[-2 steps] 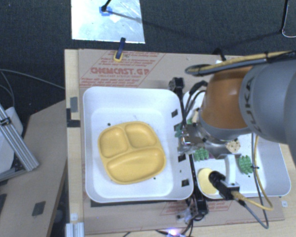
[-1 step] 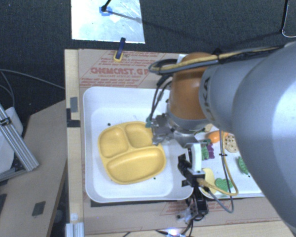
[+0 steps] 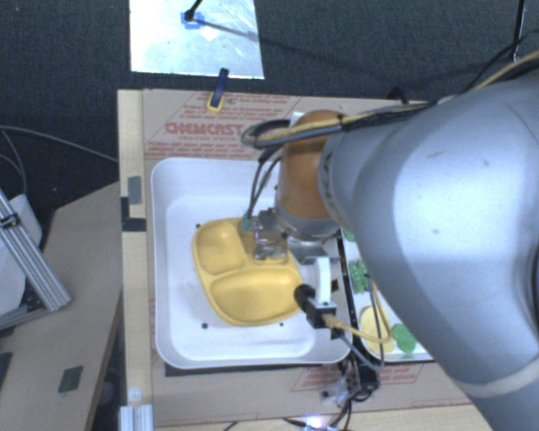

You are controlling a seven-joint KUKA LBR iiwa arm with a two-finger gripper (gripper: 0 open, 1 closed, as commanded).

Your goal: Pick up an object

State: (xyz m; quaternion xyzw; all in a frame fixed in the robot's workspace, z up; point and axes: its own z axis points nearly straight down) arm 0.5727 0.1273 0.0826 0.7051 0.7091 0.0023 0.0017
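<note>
A yellow divided dish lies in the left white bin, towards its right side. My gripper hangs over the dish's upper right edge, below the orange wrist band. Its tips are hidden against the dish and the wrist body. The big grey arm covers most of the right bin, where green and yellow items peek out beside the arm.
The bins rest on a cardboard sheet with red print. A small blue and yellow object lies at the sheet's far edge. A shiny plate sits on the dark floor behind. Metal framing stands at the left.
</note>
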